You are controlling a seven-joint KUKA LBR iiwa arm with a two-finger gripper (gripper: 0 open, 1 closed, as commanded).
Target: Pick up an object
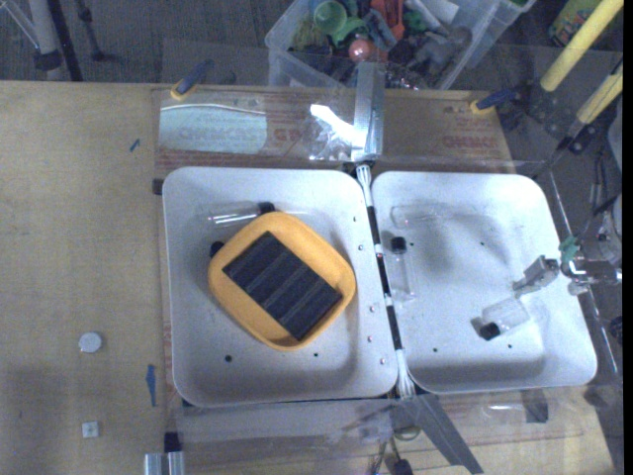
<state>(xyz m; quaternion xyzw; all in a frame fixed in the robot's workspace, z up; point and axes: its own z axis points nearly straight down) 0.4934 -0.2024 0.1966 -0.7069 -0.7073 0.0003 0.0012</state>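
Observation:
A yellow, rounded-square object [282, 280] with a black ribbed panel on top lies tilted in the middle of the left bin [188, 344]. My gripper [502, 306] hovers low over the right side of the right bin [465, 364], far from the yellow object. Its two pale fingers [534, 272] are spread apart with nothing between them, so it is open. A small clear piece with a black end [397, 246] lies at the right bin's left wall.
A metal divider strip [368, 117] rises behind the seam between the bins. A clear tub of colourful toys [396, 18] stands at the back. Crumpled clear plastic [331, 137] lies behind the left bin. A small grey disc [90, 342] rests on the bench at left.

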